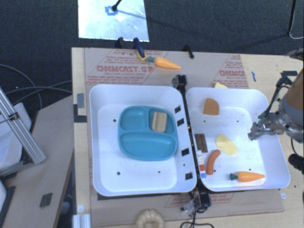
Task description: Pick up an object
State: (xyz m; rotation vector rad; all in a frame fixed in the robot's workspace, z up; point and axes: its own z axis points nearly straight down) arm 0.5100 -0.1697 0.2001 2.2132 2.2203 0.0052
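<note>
Far left of the gripper, a blue tray (145, 141) sits in the left bin (107, 127), a tan block (159, 121) parked in 1 of its compartments. Nearer, in the right bin (273, 172), lie a brown bar (201, 142), a sausage (212, 160), an orange wedge (211, 107), a yellow piece (227, 144) and a carrot (248, 176). The gripper (256, 130) hovers over bare floor just right of the yellow piece, likely its target; whether it is parted or closed cannot be told, and nothing shows in it.

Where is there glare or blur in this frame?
Camera view: strong glare on the shiny silver sheet lying on the dark floor; the two white bins are evenly lit, with soft shadows; the grey two-finger gripper looks slightly soft; small toy foods are coarse.
</note>
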